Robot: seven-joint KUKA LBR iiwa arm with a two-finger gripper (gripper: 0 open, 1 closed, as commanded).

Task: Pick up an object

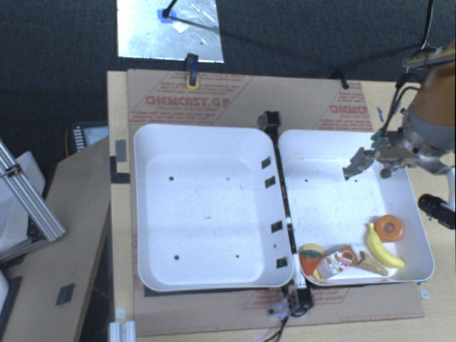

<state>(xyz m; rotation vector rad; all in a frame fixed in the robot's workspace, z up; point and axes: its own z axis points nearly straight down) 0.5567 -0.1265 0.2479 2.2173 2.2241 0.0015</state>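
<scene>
The left bin (pixel 206 212) sat on the desk (pixel 117 120) with nothing in it, just beside the right bin (pixel 320 191), the two touching along a dark clipped seam. Under both lay a brown board (pixel 214 95) printed in red with a word that looked like "CHEMCAST GP", repeated at an angle; probably it served as a base to keep the bins level and in place.

In the right bin the candidates for picking were all crowded into the near corner: a red-orange fruit (pixel 310 258), a small red-and-white packet (pixel 338 261) whose printing was too small to read, a yellow banana (pixel 381 248) and an orange ring (pixel 389 227) touching the banana's top. They likely gathered there because the bin slopes or earlier drops landed them there.

The claw (pixel 356 164) hung over the bin's far half, well apart from the pile, holding nothing; how far it was open could not be told.
</scene>
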